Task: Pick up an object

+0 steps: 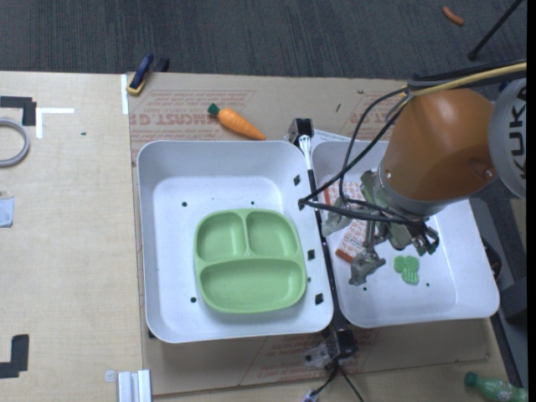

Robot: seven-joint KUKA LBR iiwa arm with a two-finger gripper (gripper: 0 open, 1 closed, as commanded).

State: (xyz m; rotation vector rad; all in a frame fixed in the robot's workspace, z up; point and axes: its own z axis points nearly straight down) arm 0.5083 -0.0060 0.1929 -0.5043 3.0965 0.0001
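Two white bins are set side by side on the bench [67,224]. The left bin [159,224] is taken up by a green plate [249,262] with three parts. The right bin [469,296] is partly hidden by the big grey and orange arm [440,145], which is hung low over it. A toy carrot [237,121] is laid outside the bins, well apart from the arm, so it is not likely to be picked. The gripper [366,268] is pointed down near the floor of the right bin, and it cannot be told whether it is open or closed. Nothing is seen held in it. Two small things are found close by: a little green toy [407,269] just beside the gripper, toward the arm's side, and a red and white thing [346,249] just beside it, toward the wall between the bins. The gripper seems to be placed between them, over bare white floor, so the bin could be grabbed at and nothing lifted. Both things look flat and small, so they could be pushed away or slid out of a grip. The red and white thing is close to the wall, so the wall could be bumped if it is reached for. The black wires [352,212] by the wrist could also be caught on the bin's edge.
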